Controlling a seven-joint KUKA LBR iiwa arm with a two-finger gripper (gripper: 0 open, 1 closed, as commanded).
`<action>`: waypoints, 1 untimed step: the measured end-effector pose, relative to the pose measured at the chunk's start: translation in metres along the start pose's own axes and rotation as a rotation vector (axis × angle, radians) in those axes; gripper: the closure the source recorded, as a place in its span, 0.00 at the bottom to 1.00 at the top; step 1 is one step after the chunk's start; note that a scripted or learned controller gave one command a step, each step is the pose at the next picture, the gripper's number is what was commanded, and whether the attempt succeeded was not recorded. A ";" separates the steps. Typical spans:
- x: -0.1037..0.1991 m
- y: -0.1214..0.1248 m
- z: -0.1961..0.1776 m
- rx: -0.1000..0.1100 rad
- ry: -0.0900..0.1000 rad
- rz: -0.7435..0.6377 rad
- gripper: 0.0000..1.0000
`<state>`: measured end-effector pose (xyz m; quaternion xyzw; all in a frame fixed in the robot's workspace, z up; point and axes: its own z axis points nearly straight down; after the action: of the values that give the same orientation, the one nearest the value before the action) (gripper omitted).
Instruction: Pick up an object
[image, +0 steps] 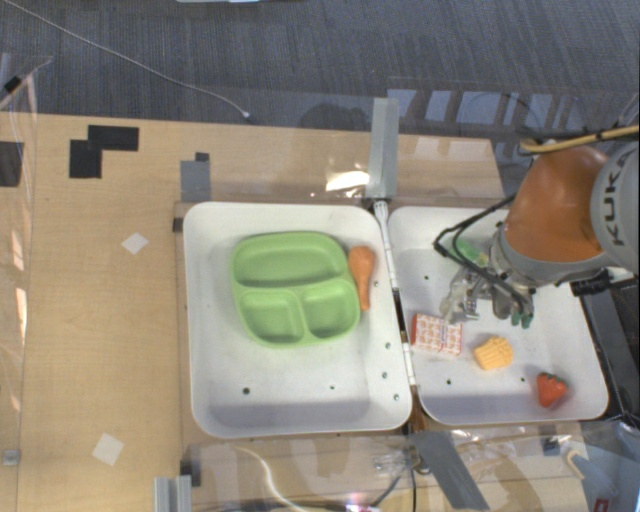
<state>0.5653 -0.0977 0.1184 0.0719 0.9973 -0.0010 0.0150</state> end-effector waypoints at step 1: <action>0.068 0.118 -0.070 0.001 0.022 0.469 1.00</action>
<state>0.5125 0.0296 0.1866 0.3018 0.9534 0.0028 0.0037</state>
